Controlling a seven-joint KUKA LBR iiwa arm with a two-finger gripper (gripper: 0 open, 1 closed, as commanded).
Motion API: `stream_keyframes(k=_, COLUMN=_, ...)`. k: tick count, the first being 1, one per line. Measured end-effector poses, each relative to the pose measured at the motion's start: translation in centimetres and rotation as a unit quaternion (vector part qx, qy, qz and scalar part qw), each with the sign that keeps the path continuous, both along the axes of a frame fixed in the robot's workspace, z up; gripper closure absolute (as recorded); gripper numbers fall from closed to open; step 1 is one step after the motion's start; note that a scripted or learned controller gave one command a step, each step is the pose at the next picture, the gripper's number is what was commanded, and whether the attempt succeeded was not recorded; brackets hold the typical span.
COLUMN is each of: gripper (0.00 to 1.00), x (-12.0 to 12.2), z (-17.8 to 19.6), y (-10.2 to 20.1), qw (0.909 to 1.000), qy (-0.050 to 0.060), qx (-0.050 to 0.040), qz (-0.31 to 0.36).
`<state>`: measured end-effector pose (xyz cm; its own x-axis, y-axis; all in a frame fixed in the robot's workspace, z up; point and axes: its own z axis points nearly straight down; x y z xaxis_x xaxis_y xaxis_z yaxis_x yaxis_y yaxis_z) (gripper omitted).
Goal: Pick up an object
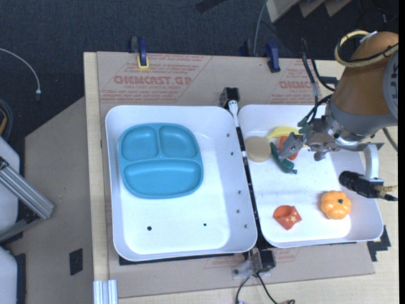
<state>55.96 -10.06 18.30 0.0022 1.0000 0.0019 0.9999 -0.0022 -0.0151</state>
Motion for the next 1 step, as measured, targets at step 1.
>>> stream_keyframes(k=1, gripper=0.0, x=0.32, z=0.81, y=0.01, qw=1.0, qy=-0.008, qx=-0.0008, qz=0.001)
